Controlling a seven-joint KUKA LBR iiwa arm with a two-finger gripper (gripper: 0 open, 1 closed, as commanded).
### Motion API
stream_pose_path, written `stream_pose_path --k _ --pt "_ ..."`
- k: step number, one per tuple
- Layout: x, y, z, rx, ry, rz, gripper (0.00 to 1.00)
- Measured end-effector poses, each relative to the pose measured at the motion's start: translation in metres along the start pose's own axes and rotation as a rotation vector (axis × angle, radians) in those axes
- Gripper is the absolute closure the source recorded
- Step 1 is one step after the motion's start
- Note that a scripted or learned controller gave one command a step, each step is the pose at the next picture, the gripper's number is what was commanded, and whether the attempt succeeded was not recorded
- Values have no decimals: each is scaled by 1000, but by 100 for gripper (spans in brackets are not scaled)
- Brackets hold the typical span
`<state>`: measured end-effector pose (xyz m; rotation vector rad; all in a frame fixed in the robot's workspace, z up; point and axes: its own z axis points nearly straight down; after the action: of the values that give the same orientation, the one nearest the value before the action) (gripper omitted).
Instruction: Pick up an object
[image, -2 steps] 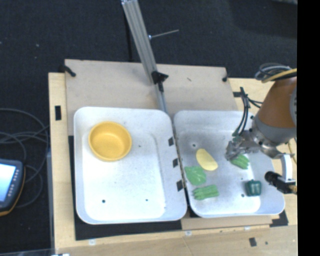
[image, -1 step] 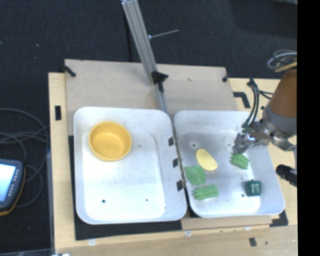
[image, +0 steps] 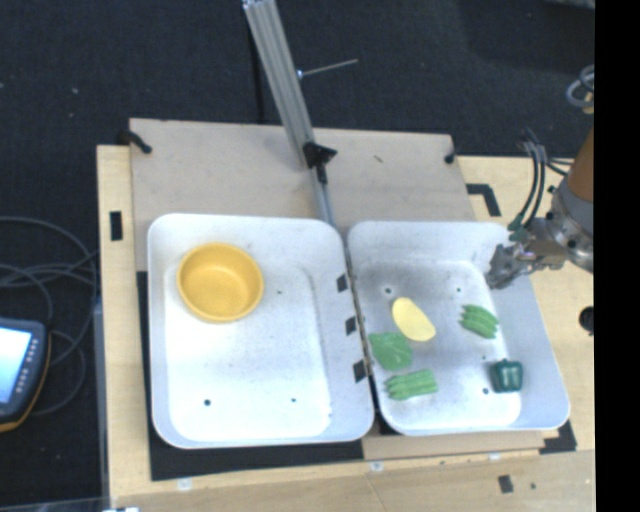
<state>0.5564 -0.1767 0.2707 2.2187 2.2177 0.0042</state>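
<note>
Five small items in right bin (image: 530, 400): yellow piece (image: 412, 320) central, green ones around. Gripper (image: 505, 268) above bin's upper right edge, nothing visibly held; jaws' state unclear. Best descending squarely over green piece (image: 479, 320) nearby.

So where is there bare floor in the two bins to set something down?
Left bin: everything below and right of the yellow bowl. Right bin: the upper strip above the yellow piece. Crowded: the right bin's lower half, with four green pieces around.
</note>
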Motion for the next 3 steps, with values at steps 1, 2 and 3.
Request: stream_pose_path --k 1,2,3 --pt "-1 0 -14 3 1 -1 100" --pt "53 13 -17 4 2 -4 100" --pt "109 19 -19 4 1 -4 100"
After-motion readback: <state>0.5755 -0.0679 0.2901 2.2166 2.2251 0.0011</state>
